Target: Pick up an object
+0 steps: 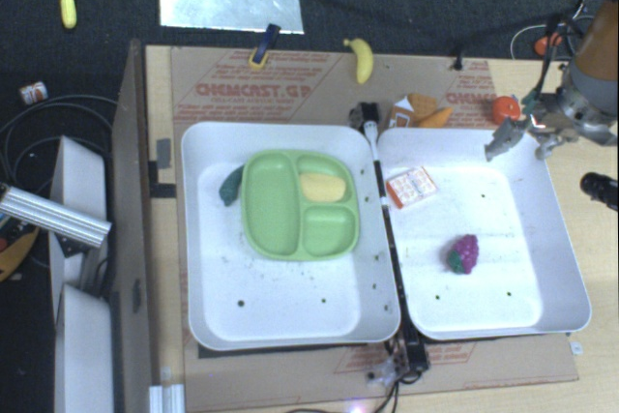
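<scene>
In the right bin (542, 237) lie a purple bunch of grapes (463, 253) near the middle and a small red and white box (410, 187) at the upper left. My gripper (527, 140) hangs over this bin's far right corner, well above and to the right of the grapes. Its two fingers stand apart, open, with nothing between them. The left bin (208, 237) carries a green divided plate (290, 218) with a yellow piece (323, 186) in its top right section. A dark green item (230, 186) lies beside the plate's left edge.
Behind the bins on the cardboard lie a banana (361, 60), an orange piece (426, 113) and a red ball (505, 107). A central ridge (383, 208) divides the two bins. Cables and a metal bar (53, 216) are at the left.
</scene>
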Robot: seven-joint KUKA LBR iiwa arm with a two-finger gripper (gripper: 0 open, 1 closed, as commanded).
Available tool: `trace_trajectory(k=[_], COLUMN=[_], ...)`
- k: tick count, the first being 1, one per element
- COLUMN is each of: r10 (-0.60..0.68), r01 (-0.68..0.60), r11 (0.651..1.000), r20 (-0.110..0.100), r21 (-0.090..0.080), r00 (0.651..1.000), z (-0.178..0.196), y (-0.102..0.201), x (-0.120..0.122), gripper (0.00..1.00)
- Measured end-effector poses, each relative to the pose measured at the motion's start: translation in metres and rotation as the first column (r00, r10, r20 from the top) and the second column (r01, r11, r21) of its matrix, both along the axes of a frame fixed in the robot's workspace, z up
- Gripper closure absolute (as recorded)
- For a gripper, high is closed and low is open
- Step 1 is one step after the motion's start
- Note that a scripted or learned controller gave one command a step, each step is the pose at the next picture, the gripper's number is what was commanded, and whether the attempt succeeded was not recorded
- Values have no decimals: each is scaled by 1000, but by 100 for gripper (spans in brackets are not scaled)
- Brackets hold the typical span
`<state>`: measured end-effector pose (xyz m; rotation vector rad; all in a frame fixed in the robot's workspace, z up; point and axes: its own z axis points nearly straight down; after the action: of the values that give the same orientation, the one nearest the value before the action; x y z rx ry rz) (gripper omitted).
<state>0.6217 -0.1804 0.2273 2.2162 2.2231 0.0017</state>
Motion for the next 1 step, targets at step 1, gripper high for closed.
trace_trajectory(k=[1], r10=[-4], r01=[5], r11=[1000], r20=[-19], r21=[7], r00=[1000], z=[-142], y=[17], x=[-90], gripper=[0])
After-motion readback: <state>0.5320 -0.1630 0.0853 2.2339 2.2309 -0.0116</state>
